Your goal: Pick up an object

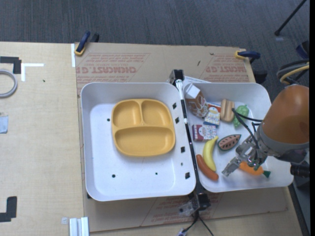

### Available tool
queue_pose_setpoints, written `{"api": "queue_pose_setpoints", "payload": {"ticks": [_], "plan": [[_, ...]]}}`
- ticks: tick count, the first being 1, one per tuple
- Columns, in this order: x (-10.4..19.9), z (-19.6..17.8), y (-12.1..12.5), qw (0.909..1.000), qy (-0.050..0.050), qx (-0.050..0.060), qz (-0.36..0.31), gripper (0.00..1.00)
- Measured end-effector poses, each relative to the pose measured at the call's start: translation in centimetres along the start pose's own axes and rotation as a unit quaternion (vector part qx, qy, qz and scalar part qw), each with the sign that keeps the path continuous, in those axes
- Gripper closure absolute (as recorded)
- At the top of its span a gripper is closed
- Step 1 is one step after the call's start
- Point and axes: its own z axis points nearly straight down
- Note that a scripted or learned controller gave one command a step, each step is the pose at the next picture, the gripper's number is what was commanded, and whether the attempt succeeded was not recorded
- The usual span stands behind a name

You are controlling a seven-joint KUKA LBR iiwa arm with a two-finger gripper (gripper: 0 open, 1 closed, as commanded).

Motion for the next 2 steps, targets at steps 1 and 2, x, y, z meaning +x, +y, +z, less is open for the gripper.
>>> {"api": "queue_pose_setpoints", "payload": {"ticks": [1, 2], "plan": [[3.4, 0.0, 3.6, 0.9998, 0.0, 0.0, 0.018, 0.0], [-2.8, 0.0, 9.3, 0.9996, 0.0, 0.0, -0.027, 0.0]]}}
